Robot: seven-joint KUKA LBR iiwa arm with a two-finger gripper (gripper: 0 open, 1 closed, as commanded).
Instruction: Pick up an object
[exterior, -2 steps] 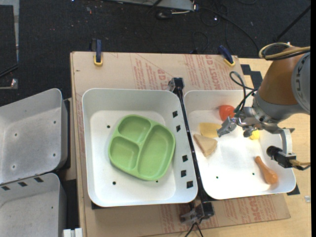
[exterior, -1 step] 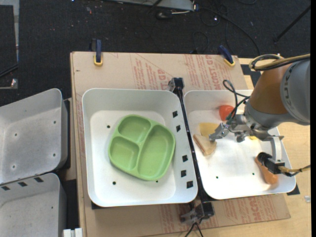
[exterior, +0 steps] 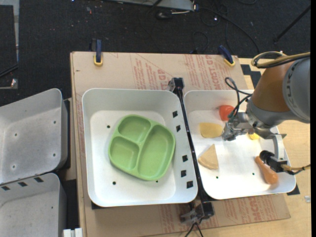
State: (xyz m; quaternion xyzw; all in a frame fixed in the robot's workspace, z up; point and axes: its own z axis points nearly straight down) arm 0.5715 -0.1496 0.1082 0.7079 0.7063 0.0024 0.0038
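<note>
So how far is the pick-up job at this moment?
Nothing looks picked yet: the wedge, yellow piece, carrot and red piece all lie in the right bin. The tool is low, beside the yellow piece. The grasp and lift remain.

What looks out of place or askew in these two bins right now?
Nothing spilled or damaged. The green divided plate lies askew in the left bin; the carrot rests near the right bin's corner.

Your count stands as follows: two white bins, left bin (exterior: pixel 94 147) and right bin (exterior: pixel 237 186); one green divided plate (exterior: pixel 142 146); two tan wedge pieces (exterior: pixel 211 130) (exterior: pixel 209 158); one red item (exterior: pixel 226 111); one orange carrot-like item (exterior: pixel 268 172); one small yellow item (exterior: pixel 254 137)
</note>
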